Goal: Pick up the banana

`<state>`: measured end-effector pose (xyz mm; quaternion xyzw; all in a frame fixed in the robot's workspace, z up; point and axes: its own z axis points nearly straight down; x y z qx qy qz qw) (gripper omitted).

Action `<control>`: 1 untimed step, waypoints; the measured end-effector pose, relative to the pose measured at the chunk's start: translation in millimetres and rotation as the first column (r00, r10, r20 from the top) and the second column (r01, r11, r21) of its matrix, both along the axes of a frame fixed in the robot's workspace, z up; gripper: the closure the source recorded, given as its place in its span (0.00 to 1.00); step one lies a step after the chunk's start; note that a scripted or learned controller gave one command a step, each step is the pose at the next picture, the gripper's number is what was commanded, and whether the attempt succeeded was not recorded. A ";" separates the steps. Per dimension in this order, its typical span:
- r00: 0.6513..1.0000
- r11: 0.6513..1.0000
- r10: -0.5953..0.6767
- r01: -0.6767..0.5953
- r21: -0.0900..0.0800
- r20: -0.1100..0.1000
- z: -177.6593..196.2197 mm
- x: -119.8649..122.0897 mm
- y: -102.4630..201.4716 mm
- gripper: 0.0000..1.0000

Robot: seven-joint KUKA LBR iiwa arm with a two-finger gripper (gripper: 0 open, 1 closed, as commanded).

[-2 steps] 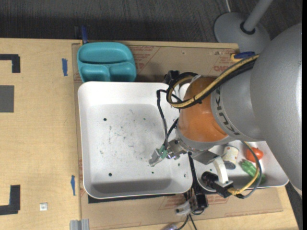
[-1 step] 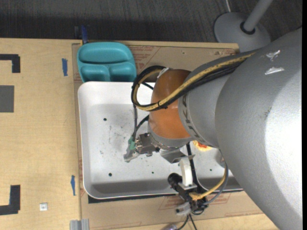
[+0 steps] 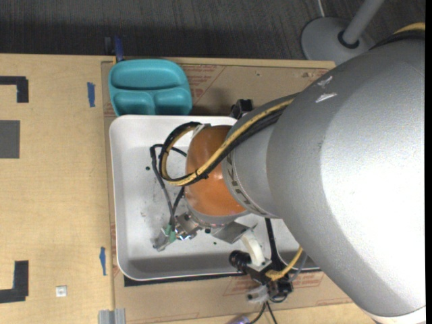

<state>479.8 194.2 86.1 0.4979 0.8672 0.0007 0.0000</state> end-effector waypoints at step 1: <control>1.000 1.000 0.000 0.000 0.004 0.001 10.2 0.1 2.1 1.00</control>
